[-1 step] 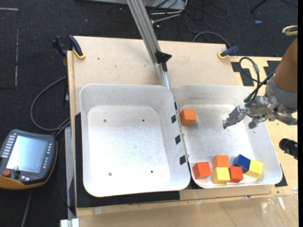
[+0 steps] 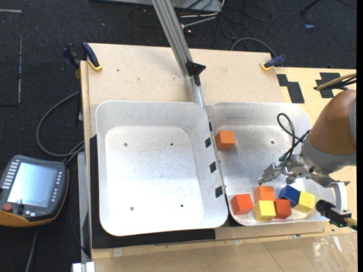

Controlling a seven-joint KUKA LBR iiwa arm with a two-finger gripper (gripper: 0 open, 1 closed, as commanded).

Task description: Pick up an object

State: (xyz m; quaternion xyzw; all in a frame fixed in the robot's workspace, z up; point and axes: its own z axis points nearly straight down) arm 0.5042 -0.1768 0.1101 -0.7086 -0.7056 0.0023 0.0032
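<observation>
Several small blocks lie in the right bin (image 2: 255, 120). An orange block (image 2: 226, 140) sits alone near the bin's left wall. At the front edge a cluster is packed together: a red-orange block (image 2: 242, 203), an orange block (image 2: 264, 193), a yellow block (image 2: 265, 209), a red block (image 2: 282, 208), a blue block (image 2: 290, 193) and a second yellow block (image 2: 305, 201). My gripper (image 2: 278, 173) hangs low over the back of this cluster, just above the orange and blue blocks. Nothing can be seen held in it.
The left bin (image 2: 150, 115) stands beside the right one, sharing a raised middle rim. The arm's grey body and orange band (image 2: 334, 129) cover the right bin's right side. A black cable (image 2: 286, 126) loops by the wrist. A metal pole (image 2: 173, 30) slants over the bench's back.
</observation>
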